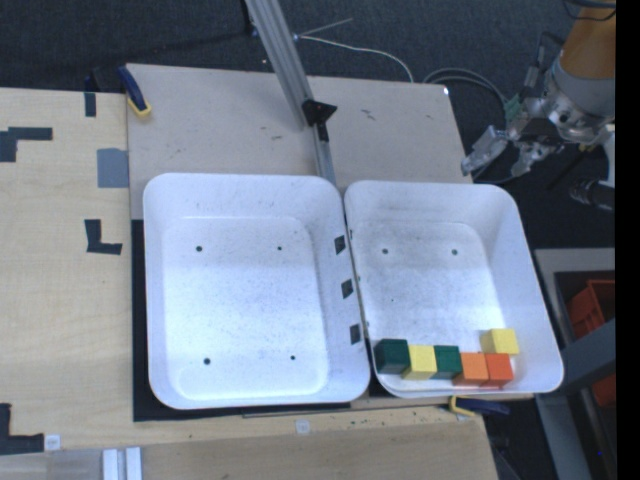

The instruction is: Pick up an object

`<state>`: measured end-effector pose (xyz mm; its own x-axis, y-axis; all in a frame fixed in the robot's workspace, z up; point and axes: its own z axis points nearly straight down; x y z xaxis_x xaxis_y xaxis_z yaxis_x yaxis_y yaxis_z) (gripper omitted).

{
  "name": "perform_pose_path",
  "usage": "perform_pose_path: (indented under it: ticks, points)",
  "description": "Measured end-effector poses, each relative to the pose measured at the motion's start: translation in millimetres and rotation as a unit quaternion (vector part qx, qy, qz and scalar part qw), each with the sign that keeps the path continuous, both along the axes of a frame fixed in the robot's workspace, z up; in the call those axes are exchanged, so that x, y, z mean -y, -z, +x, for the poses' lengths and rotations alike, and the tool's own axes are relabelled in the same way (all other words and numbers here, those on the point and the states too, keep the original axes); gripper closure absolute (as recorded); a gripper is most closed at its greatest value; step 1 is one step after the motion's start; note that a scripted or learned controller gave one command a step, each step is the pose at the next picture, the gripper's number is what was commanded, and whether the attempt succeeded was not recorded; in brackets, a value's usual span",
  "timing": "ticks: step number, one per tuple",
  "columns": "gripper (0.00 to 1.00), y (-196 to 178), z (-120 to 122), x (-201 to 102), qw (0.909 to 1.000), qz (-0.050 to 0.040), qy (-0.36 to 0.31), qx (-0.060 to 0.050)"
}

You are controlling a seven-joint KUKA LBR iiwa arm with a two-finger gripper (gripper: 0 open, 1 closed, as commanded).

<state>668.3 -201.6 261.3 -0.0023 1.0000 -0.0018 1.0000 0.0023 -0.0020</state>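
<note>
Gripper [497, 155] raised beyond the far right corner of the right-hand shallow white plastic bin [520, 228]; nothing between its fingers, which look spread.

Six small cubes lie well apart from it, packed along that bin's opposite rim: two green [392, 354], two yellow [421, 360], two orange [474, 368]. Open floor separates them from the tool. The left-hand white bin [165, 268] lies farther off. The arm is cut off at the frame edge.

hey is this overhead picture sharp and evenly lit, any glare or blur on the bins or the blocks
Camera view: light is soft and even, with no hard glare; the left bin and right bin read bright white, with faint shading along their rims. The whole frame is slightly soft, so the blocks show as colour patches with fuzzy edges. The gripper at upper right is blurred and dim against the dark floor.
</note>
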Motion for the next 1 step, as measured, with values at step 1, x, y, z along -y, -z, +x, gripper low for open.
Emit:
perform_pose_path:
  ticks: [1]
  points:
    - [0.0,30.5,-92.6,-29.9,1.0,0.0012,0.002,-0.003]
